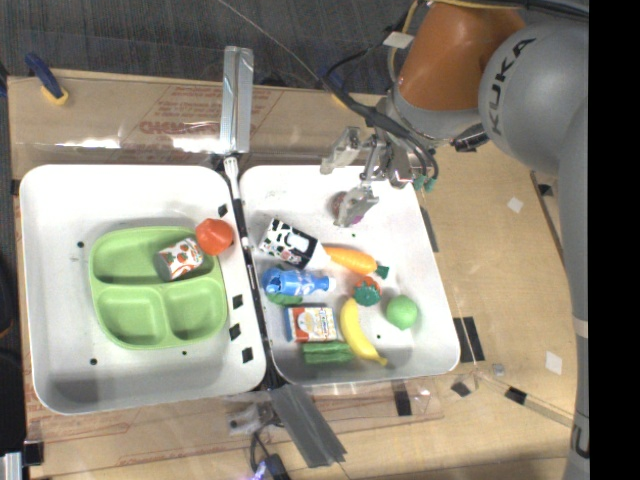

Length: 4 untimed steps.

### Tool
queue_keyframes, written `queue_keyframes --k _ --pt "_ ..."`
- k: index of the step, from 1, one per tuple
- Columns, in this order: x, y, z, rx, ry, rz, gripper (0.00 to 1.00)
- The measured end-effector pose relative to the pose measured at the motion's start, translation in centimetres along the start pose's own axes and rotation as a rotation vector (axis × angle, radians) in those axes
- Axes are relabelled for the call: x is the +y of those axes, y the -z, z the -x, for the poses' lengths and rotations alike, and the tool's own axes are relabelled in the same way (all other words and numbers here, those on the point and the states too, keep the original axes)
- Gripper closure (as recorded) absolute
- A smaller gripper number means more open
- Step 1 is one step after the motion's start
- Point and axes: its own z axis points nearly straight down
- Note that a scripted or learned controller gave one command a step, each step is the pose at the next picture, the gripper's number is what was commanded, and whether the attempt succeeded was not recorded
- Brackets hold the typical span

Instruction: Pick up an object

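My gripper (354, 208) hangs over the far part of the right bin (425, 268), above bare white floor, with nothing visibly in it. Nearer the front of this bin lie a black-and-white carton (288, 243), an orange carrot (352, 259), a blue bottle (295, 285), a green ball (402, 312), a yellow banana (358, 333), a small red box (313, 322), a flat green item (322, 352) and a small teal-and-orange piece (366, 293). The carton is the closest to the gripper, down and to its left.
The left bin (45, 268) holds a green divided tray (135, 318) with a small printed can (178, 259) in it, and an orange-red ball (214, 235) at the tray's far right corner. A metal bar (237, 103) stands at the divider's far end.
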Motion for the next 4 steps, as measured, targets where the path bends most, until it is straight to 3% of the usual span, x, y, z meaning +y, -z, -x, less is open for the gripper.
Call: queue_keyframes --k 1,2,3,4 --pt "-3.9 -13.1 0.6 0.000 0.156 0.001 0.00" --pt "-3.8 -11.6 0.9 -0.009 0.163 -0.002 1.00" --pt "-7.8 -8.2 0.7 -0.004 0.031 -0.001 1.00" --pt "-7.6 -7.0 0.9 -0.008 0.036 -0.002 1.00"
